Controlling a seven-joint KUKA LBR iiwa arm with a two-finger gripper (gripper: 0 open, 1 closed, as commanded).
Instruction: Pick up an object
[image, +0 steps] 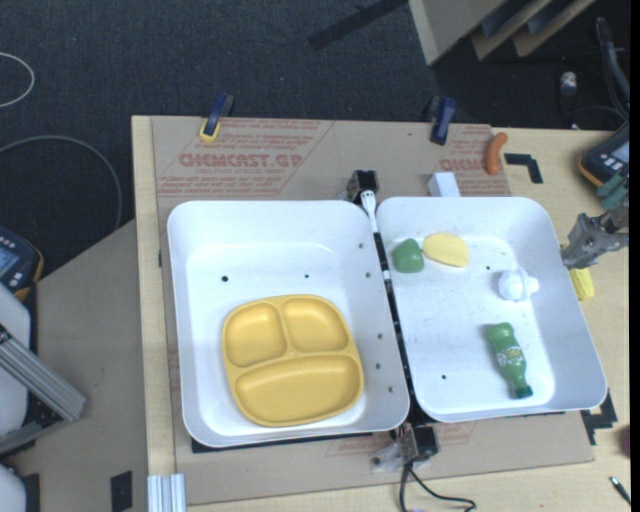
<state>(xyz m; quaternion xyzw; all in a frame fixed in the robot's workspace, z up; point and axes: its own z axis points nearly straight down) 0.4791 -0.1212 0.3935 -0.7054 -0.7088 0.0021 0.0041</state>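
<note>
The right bin holds several small objects. A green bottle lies near its front right. A small white object sits by the right wall. A yellow lemon-like piece and a round green piece lie side by side at the back left. My gripper hangs at the right bin's right rim, up and to the right of the white object and touching none of the objects. Nothing shows in its grasp.
The left bin holds a yellow divided plate. An orange sausage-shaped item lies on the bench behind the right bin. Blue clamps stand at the board's back edge. A yellow tag sits on the right rim.
</note>
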